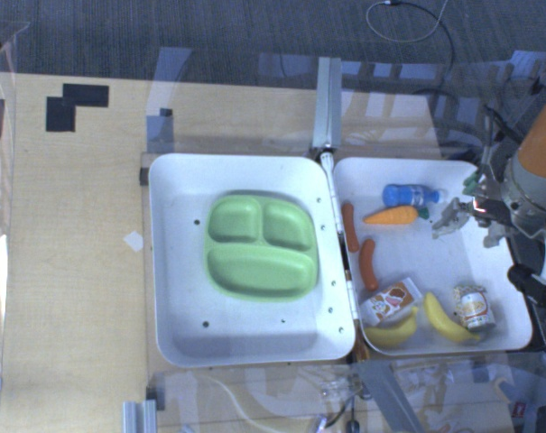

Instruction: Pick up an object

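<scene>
Nearest the camera, along the front wall of the right shallow white plastic bin (516, 336), lie a curved yellow banana (392, 330), a second yellow banana (444, 320) and a small round tin with a printed label (474, 307). A flat snack packet with a red and brown print (390, 301) rests touching the first banana. Further in, two reddish-brown sausages (368, 262) (349, 226) lie end to end beside the left wall. Beyond them an orange carrot (391, 216) sits just beside a blue plastic bottle lying on its side (410, 195). The left shallow white plastic bin (164, 269) holds a green three-compartment tray (259, 246) (flat, roughly central). The grey two-finger gripper (469, 216) hovers over the right bin's far right, fingers spread, nothing between them.
</scene>
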